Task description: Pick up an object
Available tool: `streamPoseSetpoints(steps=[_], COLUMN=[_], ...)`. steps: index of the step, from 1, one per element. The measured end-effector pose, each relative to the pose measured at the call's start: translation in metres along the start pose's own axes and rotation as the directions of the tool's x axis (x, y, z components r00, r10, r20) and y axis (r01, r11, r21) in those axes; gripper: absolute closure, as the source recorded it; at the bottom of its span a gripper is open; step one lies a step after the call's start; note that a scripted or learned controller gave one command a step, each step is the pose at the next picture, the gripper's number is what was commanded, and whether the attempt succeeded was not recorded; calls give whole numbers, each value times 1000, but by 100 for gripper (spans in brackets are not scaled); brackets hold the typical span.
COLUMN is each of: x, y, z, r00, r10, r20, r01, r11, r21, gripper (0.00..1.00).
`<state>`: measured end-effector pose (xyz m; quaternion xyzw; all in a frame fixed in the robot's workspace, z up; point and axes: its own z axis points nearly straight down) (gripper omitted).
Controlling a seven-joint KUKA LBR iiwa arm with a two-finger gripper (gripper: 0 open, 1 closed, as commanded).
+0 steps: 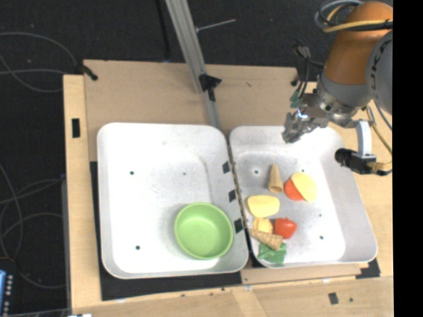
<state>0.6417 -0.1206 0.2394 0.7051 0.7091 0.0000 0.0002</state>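
You are seeing one green bowl (203,230) sitting in the left bin (152,157). About six toys (277,207) are lying in the right bin (330,216). Whether the gripper (293,132) is clenched, you cannot tell.

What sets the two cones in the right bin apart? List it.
The upper cone lies alone near the middle of the right bin, its point toward the far side; the lower cone lies at the near edge, across the bin, packed among other toys. The upper cone is plain pale tan; the lower cone looks darker, with a green piece beside it. Both are small, tan and lying flat.
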Motion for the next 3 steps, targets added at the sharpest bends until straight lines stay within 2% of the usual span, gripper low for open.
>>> streamPoseSetpoints(steps=[2, 3], x=[116, 173], y=[-4, 1], z=[-17, -5], r00=[1000, 1000], r10=[-3, -1], r20=[-3, -1], r01=[3, 1], r11=[1000, 1000], r21=[1, 3], gripper=[100, 100])
